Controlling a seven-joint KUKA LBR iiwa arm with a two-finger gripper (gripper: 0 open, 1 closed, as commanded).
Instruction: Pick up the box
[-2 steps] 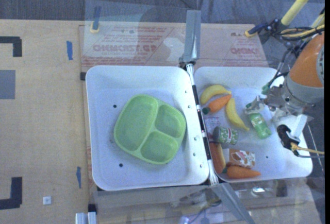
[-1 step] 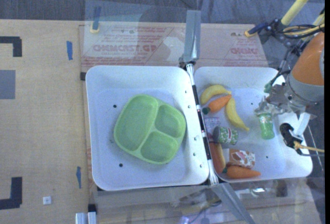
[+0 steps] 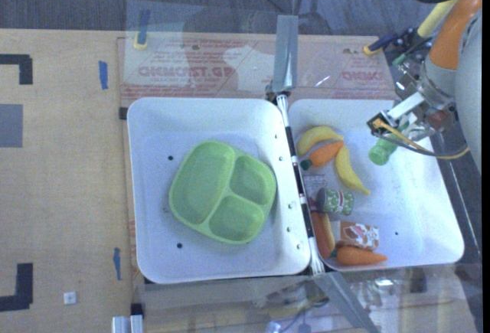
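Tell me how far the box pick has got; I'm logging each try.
Nothing looks done yet: the box lies in the right bin near its front edge, beside a carrot. In hand: the gripper is above the bin's back right part, near a green bottle, well away from the box. Left: reaching the box, gripping it and lifting it.

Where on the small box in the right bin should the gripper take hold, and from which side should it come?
Probably from straight above. The box lies flat near the right bin's front edge, with a carrot touching its near side and another to its left. Grip across its middle, one finger on the free far side, the other squeezed in beside the near carrot.
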